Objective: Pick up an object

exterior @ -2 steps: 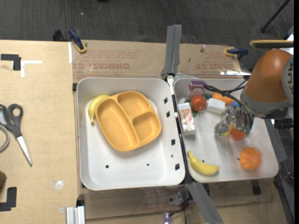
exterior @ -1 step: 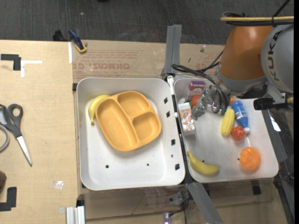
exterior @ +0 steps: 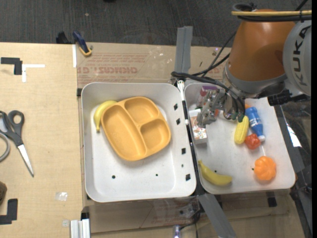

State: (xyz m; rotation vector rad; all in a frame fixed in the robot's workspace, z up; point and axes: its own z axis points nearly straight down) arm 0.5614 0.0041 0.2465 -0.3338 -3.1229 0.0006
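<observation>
My gripper (exterior: 210,109) hangs low over the upper left part of the right bin (exterior: 282,180), under the orange wrist band. Just below it, against the bin's left wall, lies a small white and orange carton (exterior: 199,133). Right of the gripper a yellow corn cob (exterior: 241,129) lies beside a blue bottle (exterior: 253,121) and a small red fruit (exterior: 252,141). An orange pumpkin-like toy (exterior: 265,168) sits near the front right. A yellow banana (exterior: 214,176) rests along the front left of that bin.
The left bin (exterior: 133,182) bears a yellow divided plate (exterior: 135,128) with another banana (exterior: 101,112) tucked behind its left edge. Scissors (exterior: 17,138) lie on the bench at far left. Cables trail from the wrist over the bins' back rim.
</observation>
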